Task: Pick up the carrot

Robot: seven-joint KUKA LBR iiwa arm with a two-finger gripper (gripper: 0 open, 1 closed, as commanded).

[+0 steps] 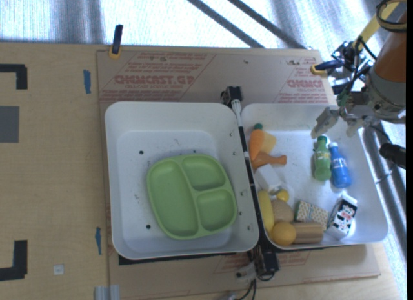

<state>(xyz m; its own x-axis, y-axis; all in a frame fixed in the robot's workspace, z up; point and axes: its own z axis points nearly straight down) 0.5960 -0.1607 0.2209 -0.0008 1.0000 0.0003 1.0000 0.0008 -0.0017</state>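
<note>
Carrot (257, 142) untouched, lying at the upper left of the right bin (377, 218) against the dividing wall, smooth orange plastic tapering from a green tip. Pincer (337, 119) poised over the bin's upper right corner, well apart, holding nothing (finger spread impossible to tell); reach and grasp remaining.

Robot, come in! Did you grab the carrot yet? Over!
Pincer above right bin's far edge, holding nothing. Carrot lies at that bin's far left corner, untouched. Green bottle and blue bottle stand between.
</note>
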